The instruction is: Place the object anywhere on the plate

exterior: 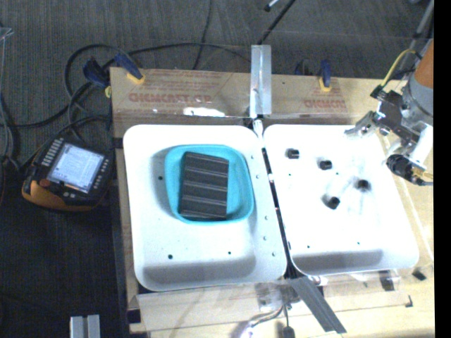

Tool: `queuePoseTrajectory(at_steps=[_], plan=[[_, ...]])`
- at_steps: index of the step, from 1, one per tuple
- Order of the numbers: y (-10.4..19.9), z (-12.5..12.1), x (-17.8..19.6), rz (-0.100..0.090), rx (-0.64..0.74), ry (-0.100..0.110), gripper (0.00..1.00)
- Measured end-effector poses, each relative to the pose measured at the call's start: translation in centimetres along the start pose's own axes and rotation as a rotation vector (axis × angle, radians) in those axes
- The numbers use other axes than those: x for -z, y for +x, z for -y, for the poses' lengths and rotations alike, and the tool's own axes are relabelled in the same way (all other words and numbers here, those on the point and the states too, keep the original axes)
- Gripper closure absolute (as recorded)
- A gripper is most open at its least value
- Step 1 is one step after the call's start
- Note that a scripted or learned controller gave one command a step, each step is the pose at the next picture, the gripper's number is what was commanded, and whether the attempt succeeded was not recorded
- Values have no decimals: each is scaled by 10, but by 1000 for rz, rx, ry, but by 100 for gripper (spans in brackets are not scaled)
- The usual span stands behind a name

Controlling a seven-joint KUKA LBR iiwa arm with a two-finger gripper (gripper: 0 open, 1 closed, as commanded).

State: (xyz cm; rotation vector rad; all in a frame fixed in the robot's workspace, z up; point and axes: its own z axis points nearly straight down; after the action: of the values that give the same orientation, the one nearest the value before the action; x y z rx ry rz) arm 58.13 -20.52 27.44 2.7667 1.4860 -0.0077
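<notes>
Ribbed dark block (204,184): lies flat on the blue plate (242,185), inside its rim, in the left bin (197,259).
Task state: the placing looks done to me, with the plate bearing the whole block and no edge overhanging.
Gripper (384,122): at the far back corner of the right bin (352,238), well apart from the plate. I cannot tell whether the claw is wide or narrow.
Step in hand: probably clearing away. It is best done high and over the right side, never low across the plate, so the block is not nudged.
Right bin contents: 4 small black pieces (325,164), scattered and apart, which a low pass could knock.
In the way: 1 metal post (261,76) stands at the back between the 2 bins.
Off the bench: handheld screen unit (67,171) to the left, well apart.
</notes>
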Motion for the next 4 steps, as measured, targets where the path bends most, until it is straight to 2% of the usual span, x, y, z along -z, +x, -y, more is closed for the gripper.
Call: queuePoseTrajectory(at_steps=[4], plan=[[0, 0, 0, 0, 0, 0, 0]])
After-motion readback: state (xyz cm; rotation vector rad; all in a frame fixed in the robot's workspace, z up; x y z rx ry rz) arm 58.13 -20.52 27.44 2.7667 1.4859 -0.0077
